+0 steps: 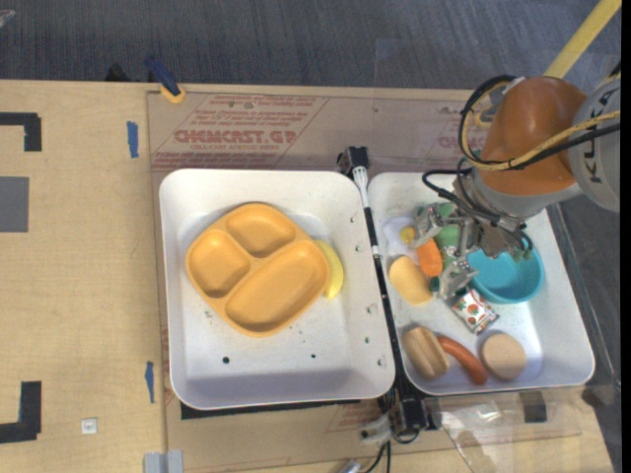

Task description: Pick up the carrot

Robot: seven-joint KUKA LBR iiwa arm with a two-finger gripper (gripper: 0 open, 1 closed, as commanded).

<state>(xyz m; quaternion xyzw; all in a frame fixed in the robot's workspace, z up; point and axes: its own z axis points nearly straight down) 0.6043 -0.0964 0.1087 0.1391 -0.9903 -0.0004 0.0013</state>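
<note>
The carrot is a small orange piece lying in the right bin, near that bin's middle-left. My gripper hangs right over it, reaching down from the orange-banded wrist. One metal finger stands just behind the carrot and the other just in front and to the right. The jaws are spread wider than the carrot, so the gripper is open with the carrot in the gap. A green piece shows just behind the carrot, under the gripper body.
Close around the carrot are a yellow lemon-like fruit, a blue bowl and a strawberry-print carton. A bun, a sausage and a tan ball line the front. The left bin holds an orange divided plate and a banana.
</note>
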